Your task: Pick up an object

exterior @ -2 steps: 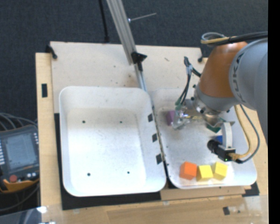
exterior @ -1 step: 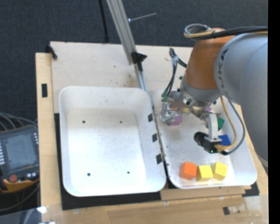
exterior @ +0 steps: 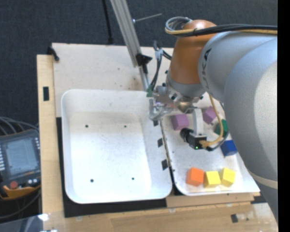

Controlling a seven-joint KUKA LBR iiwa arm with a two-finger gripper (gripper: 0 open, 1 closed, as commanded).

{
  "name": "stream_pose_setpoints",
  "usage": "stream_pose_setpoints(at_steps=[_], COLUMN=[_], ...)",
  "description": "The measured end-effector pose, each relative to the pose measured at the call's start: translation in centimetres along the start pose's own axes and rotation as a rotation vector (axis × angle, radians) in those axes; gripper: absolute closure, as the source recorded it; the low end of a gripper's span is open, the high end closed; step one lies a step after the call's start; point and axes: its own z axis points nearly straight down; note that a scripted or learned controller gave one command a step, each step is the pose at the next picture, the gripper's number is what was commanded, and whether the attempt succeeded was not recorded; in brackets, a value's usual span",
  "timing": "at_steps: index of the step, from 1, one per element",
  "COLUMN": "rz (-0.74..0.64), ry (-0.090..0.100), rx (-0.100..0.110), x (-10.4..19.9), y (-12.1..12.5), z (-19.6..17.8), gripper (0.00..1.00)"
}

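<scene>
My gripper (exterior: 170,109) hangs low over the far left part of the right bin (exterior: 183,190), under the orange wrist band. A purple block (exterior: 180,122) lies just below it, partly covered by the gripper's body; whether they touch I cannot tell. A second purple block (exterior: 210,115) and a green block (exterior: 224,127) lie to the right, half hidden by cables. A blue block (exterior: 228,148) sits further forward. Along the bin's near edge stand an orange block (exterior: 195,176) and two yellow blocks (exterior: 212,179) (exterior: 229,176).
The left bin (exterior: 67,129) lies beside the right one, their rims meeting at a ridge (exterior: 165,153). A slanted aluminium post (exterior: 128,33) rises behind the bins. The grey arm covers the right side. A teach pendant (exterior: 17,158) rests off the bench at left.
</scene>
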Motion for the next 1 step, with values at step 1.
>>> stream_pose_setpoints(at_steps=[1], rz=[0.0], ry=[0.0], rx=[-0.002], x=[4.42], y=[2.16], z=[-1.69], gripper=[1.0])
